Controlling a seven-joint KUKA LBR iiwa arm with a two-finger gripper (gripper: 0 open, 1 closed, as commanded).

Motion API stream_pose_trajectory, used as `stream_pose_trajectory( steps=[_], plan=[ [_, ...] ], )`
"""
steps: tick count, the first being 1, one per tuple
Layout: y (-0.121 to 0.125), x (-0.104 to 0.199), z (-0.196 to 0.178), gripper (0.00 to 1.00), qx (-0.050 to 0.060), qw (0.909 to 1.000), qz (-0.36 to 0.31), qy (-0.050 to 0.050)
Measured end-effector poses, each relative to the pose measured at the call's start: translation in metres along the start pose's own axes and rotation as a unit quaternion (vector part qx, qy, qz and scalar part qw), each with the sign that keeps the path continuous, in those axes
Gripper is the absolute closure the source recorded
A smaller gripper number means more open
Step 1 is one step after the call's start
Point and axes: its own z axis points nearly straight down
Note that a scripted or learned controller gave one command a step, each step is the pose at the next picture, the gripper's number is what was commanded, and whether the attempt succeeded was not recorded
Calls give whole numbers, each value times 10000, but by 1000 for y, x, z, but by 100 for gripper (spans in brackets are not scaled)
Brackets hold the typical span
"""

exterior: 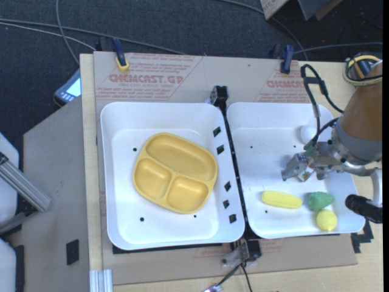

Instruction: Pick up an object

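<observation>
So left bin has just a yellow divided plate sitting mid-frame, well away from any action. The right bin is where it's happening. Along its lower edge, lower right of the frame, there's a corn cob, then a green lump (broccoli maybe, hard to tell) just beside it, and a lemon touching or nearly touching the green thing from below. There's also something small and white further up in that bin, can't make it out.

The gripper hangs at centre right, just above the corn and a bit apart from it. Nothing sits between the fingers. Whether they're wide or narrow, honestly can't tell, it's a grey tangle from this angle.

My read: this is the approach step, nothing grabbed yet. Corn looks like the nearest target. Next move needs a short shift toward the bottom of the frame, then a drop with fingers straddling the cob across its narrow side.
</observation>
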Motion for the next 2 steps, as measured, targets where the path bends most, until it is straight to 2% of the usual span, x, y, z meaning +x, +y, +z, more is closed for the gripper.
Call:
stream_pose_trajectory(
  steps=[1, 2],
  plan=[
    [3, 0, -5, 0, -54, 10000, -13, -9],
    [10, -6, 47, 0, -31, 10000, -9, -4]
  ],
)
